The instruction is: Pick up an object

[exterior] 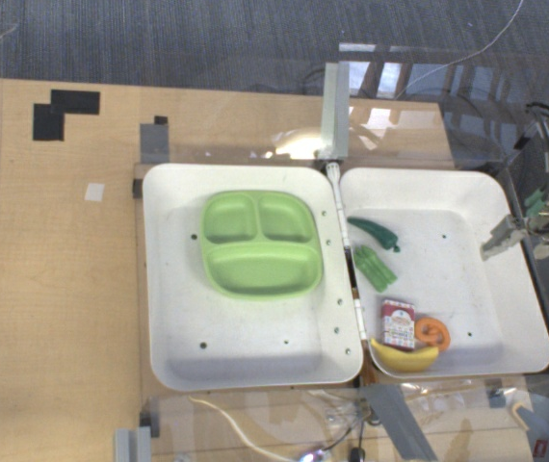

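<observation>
Seen from above, the left bin [164,354] holds a green divided plate [259,243], lying flat near its middle. In the right bin [477,186], a dark green pepper [375,231] and a light green ridged piece [375,267], possibly a toy vegetable, lie near the divider. A small red box [398,322], an orange ring [432,333] and a banana [405,356] cluster at the front edge. The gripper [502,238] hangs at the right rim, touching nothing; whether it is spread or closed cannot be told.
</observation>
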